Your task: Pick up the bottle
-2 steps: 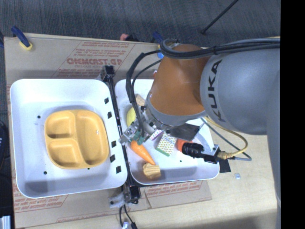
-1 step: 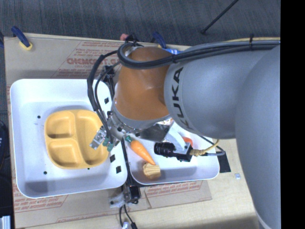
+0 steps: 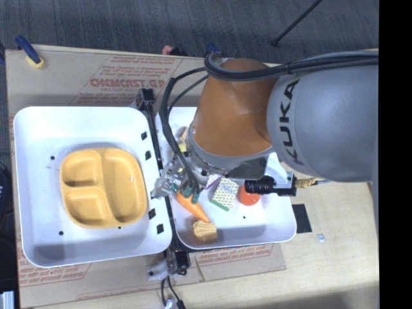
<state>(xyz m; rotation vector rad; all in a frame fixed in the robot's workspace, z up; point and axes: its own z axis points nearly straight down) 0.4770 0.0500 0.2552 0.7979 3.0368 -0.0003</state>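
A: Which words can be read here?

B: The grey arm [image 3: 322, 127] carries "KUKA" in black letters running down its side.

A: Anything else?

B: The brown cardboard [image 3: 122, 76] under the bins shows red print, "CHEMCAST GP", with smaller red lines around it too blurred to read. That makes 2 readable texts.

Bottle [image 3: 250, 196]: probable match only. Small red-orange rounded item, partly hidden under the arm [image 3: 322, 121], in the right-hand bin [image 3: 277, 227], just beside a green-checked packet [image 3: 223, 193]. Pose cannot be determined.
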